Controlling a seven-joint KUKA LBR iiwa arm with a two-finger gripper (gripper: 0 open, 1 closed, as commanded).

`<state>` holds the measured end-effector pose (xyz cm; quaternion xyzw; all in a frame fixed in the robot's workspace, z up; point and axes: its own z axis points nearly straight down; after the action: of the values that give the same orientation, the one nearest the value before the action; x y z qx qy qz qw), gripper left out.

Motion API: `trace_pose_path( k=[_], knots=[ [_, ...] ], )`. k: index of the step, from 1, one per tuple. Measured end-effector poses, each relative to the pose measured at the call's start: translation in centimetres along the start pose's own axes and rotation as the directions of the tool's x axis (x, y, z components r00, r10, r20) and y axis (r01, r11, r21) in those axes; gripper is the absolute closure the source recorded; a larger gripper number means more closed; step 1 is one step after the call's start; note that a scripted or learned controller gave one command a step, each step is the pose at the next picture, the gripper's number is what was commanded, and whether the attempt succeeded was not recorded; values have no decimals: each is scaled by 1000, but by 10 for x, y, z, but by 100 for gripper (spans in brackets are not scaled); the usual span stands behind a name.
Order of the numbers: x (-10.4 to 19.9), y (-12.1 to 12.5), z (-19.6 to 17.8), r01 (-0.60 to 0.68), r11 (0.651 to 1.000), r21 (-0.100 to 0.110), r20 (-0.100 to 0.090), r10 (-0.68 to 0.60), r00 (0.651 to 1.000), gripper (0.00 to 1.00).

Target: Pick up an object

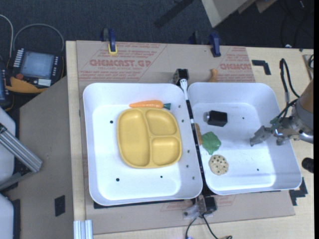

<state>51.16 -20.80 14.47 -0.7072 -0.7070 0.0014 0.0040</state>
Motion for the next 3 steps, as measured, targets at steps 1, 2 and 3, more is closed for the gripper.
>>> trace_pose_path(
  k=[1, 2, 3],
  knots=[
    [1, -1, 54, 0, 1000, -1, 1, 0, 1000, 0],
    [0, 1, 40, 0, 1000, -9, 5, 0, 1000, 100],
    [4, 1, -3, 1, 1000, -12, 6, -1, 1000, 100]
  ],
)
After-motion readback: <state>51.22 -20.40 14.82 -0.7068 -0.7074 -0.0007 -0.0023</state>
